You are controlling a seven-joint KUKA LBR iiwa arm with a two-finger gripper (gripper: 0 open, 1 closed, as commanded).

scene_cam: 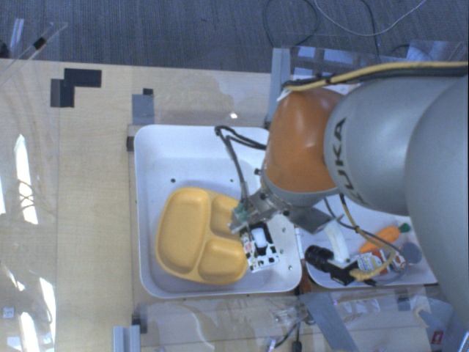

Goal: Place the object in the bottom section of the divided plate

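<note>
A yellow divided plate (192,233) lies in the left white bin (165,149), with one large section on the left and two smaller ones on the right. My gripper (246,221) hangs over the plate's right edge, between the two smaller sections. A small greenish bit (240,213) shows at its tip; I cannot tell whether it is a held thing. The grey and orange arm covers the bin's right part.
The right bin (421,276) holds an orange carrot-like thing (388,235), a white item (338,237), a grey piece (412,252) and a red-labelled item (370,261). Black cables loop over the left bin's back. Bare wooden bench lies to the left.
</note>
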